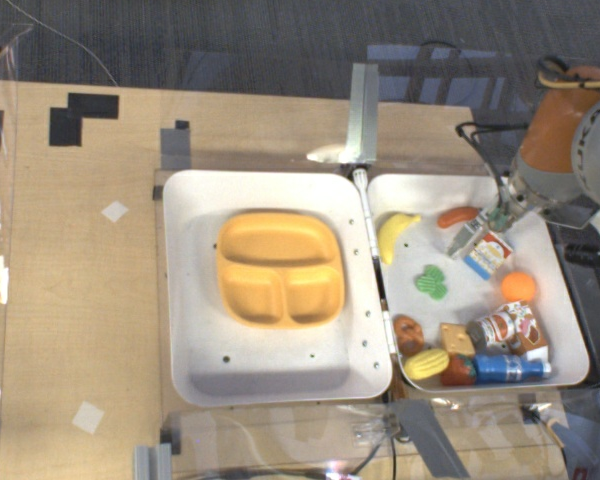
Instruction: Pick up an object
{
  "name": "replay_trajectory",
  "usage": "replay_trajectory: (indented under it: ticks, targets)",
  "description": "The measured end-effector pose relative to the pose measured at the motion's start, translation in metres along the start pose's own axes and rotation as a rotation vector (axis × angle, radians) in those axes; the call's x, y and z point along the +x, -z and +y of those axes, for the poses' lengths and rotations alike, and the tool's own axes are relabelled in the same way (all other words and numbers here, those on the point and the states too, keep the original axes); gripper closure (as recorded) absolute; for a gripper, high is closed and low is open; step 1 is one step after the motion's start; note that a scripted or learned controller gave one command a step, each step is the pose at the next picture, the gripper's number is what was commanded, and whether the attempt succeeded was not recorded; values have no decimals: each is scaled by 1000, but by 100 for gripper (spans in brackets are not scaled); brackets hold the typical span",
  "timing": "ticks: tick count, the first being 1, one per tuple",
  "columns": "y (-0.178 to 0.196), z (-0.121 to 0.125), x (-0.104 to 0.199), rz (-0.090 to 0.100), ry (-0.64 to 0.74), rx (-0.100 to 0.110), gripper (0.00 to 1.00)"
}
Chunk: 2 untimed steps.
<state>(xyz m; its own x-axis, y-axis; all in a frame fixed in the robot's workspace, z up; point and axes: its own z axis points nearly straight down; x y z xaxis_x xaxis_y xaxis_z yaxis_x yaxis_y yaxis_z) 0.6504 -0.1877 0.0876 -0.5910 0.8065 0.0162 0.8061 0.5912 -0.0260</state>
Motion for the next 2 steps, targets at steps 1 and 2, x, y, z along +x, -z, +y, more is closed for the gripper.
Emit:
replay_trajectory:
  ticks: [1,2]
  targets:
    - [11,-17,10,-25,53,-31,0]
    - [0,5,85,-16,-350,-38,0]
